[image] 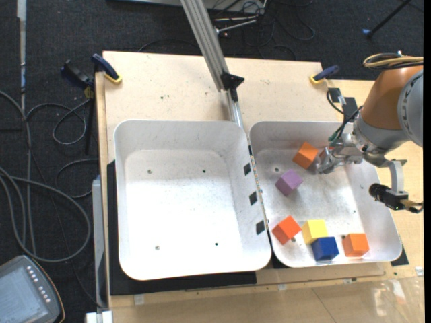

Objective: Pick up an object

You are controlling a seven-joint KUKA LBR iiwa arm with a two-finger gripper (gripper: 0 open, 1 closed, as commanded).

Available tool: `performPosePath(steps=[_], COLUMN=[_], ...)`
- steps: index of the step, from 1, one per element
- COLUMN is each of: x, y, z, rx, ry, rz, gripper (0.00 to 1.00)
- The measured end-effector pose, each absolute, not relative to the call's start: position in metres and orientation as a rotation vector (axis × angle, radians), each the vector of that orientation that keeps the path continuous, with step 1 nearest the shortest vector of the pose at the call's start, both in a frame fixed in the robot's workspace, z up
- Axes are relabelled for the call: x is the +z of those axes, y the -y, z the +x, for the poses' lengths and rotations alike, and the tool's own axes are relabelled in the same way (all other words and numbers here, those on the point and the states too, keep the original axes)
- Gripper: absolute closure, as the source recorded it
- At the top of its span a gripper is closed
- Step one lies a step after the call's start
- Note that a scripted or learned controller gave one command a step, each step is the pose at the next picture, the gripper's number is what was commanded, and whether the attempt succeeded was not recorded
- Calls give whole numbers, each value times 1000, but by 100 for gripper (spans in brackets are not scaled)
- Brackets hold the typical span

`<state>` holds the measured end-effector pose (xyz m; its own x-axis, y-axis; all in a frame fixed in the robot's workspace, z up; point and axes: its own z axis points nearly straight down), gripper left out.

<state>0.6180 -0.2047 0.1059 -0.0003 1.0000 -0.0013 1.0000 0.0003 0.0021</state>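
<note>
A: What does the bench look like?

B: A pale speckled board [202,86] on dark carpet [47,39]; clamps at the far corners; loose cables [40,180] trail over the floor to the left; a metal rail [205,36] slants down to the seam between the two white bins.

A: And the bins?

B: The left bin [128,247] is bare white; the right bin [387,237] holds the blocks; a purple one [289,182] mid-bin; red [287,229], yellow [313,230], blue [324,248] and orange [355,244] along the near edge.

A: The gripper?

B: The gripper [326,162] sits low at the far side, just beside an orange cube [306,156]; possibly touching it; I cannot tell how it is set.
</note>
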Motion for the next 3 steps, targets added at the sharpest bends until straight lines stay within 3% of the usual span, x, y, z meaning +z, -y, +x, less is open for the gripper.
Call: performPosePath(steps=[3], x=[269], y=[218], z=[629], rx=[5], ry=[-2219], rz=[2214], gripper=[100])
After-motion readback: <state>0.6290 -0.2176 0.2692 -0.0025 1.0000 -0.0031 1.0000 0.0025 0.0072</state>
